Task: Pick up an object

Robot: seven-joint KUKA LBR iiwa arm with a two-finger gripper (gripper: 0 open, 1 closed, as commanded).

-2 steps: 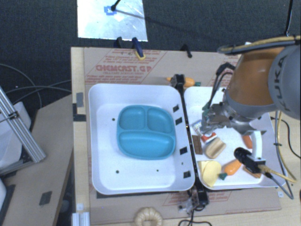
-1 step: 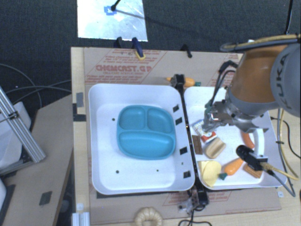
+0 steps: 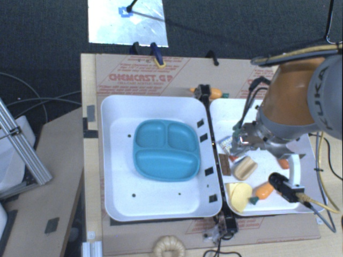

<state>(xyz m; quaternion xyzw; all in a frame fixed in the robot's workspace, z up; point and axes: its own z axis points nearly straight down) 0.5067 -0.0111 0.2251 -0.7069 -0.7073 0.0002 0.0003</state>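
My gripper (image 3: 239,142) hangs low over the left part of the right bin (image 3: 229,110), with the grey and orange arm (image 3: 295,98) covering much of that bin. Just below it lie a tan bread-like block (image 3: 244,168), a small red piece (image 3: 234,157) and a brown strip (image 3: 225,165). Nearer the front edge are a yellow wedge (image 3: 239,195) and an orange carrot-like piece (image 3: 263,190). I see nothing held.
The left bin (image 3: 114,159) holds a blue divided plate (image 3: 165,149). An orange item (image 3: 215,93) lies beyond the bins at the back. A beige ring (image 3: 170,246) lies on the bench in front. A small red piece (image 3: 284,164) peeks out under the wrist.
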